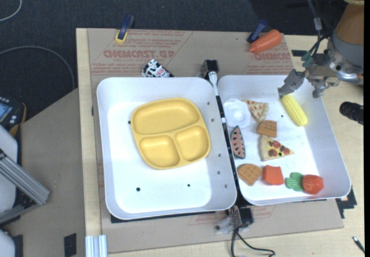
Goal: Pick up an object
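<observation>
Seen from the fixed camera above the desk (87,134), two shallow white bins sit side by side. The left bin (115,181) carries a yellow divided plate (169,133) with three compartments, lying toward the bin's upper middle.

The right bin (329,152) carries a scatter of toy foods. A yellow corn cob (294,110) lies tilted near the bin's upper right. Left of it sit a white round piece (235,113) and a cracker-like wedge (256,110), with a brown waffle square (267,129) just below them. A watermelon slice (237,142) lies against the bin's left wall, and a pizza slice (274,149) rests near the middle. Along the lower edge run a tan cookie (250,173), an orange-red block (273,175), a green piece (295,181) and a red tomato (313,183), the last two touching.

The grey arm (350,36) reaches in from the right, and its end effector (304,84) hovers over the bin's upper right corner with its two fingers spread wide and nothing between them, just above the corn cob.

Outside the bins, a toy carrot (265,41) lies on the desk near the top, and a small black-and-white figure (155,69) sits above the left bin.
</observation>
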Motion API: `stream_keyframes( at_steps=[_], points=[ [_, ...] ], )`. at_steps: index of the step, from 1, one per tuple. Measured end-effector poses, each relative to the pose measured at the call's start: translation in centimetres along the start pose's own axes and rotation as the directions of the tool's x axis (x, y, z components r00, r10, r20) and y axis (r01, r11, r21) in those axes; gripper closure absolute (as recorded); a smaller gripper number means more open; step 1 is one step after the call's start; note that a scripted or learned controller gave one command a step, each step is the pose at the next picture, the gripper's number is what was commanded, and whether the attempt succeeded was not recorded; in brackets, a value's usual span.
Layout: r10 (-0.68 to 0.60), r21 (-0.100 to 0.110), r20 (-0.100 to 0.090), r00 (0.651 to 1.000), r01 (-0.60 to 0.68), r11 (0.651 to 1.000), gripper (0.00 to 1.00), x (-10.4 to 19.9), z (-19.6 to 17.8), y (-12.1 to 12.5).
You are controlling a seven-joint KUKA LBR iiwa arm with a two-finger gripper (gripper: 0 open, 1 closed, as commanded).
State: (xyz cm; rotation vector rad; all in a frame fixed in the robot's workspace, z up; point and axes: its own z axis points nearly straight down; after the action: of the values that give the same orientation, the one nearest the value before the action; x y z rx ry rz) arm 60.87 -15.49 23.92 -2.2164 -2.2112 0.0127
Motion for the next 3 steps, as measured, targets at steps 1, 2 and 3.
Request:
stream_keyframes(
  at_steps=[1,2,3],
  points=[
    [-0.002,-0.014,0.002,1.0,0.002,1.0,0.0,0.0,-0.8,0.2],
    [-0.004,-0.008,0.001,1.0,0.004,1.0,0.0,0.6,3.5,0.5],
    [-0.002,-0.005,0.0,1.0,0.002,1.0,0.0,0.2,9.4,-0.4]
  ],
)
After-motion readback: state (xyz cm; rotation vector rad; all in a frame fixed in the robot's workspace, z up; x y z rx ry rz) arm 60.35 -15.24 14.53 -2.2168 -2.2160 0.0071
